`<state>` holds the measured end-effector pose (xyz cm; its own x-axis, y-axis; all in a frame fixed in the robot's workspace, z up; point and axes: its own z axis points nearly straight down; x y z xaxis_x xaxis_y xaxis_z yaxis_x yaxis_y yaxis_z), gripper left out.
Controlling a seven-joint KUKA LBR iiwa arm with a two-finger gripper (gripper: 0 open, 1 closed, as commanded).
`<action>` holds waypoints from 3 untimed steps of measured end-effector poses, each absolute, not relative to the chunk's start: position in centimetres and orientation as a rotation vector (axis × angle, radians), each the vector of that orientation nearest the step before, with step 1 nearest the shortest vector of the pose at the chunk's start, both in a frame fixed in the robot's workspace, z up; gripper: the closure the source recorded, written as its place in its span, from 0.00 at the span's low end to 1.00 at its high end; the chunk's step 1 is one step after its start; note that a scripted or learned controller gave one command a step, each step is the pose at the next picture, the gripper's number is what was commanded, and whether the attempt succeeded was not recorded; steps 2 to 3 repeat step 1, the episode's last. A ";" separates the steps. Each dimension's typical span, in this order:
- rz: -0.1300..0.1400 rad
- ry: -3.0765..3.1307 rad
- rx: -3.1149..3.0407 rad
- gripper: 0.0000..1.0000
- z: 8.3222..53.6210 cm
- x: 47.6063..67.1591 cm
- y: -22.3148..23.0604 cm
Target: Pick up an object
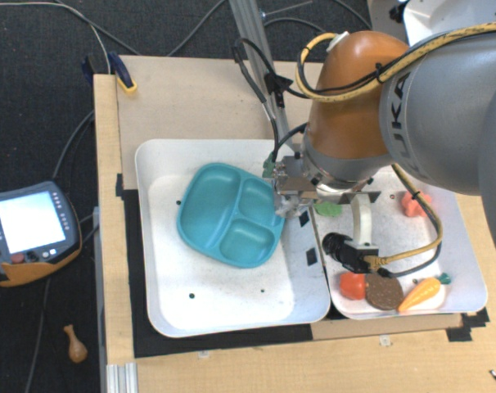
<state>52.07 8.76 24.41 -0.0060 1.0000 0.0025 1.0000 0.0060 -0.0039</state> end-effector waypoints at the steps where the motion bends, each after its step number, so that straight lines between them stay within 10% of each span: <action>1: 0.002 -2.221 -2.218 0.00 24.4 52.1 8.5; 3: 0.002 -2.221 -2.218 0.00 24.4 52.1 8.5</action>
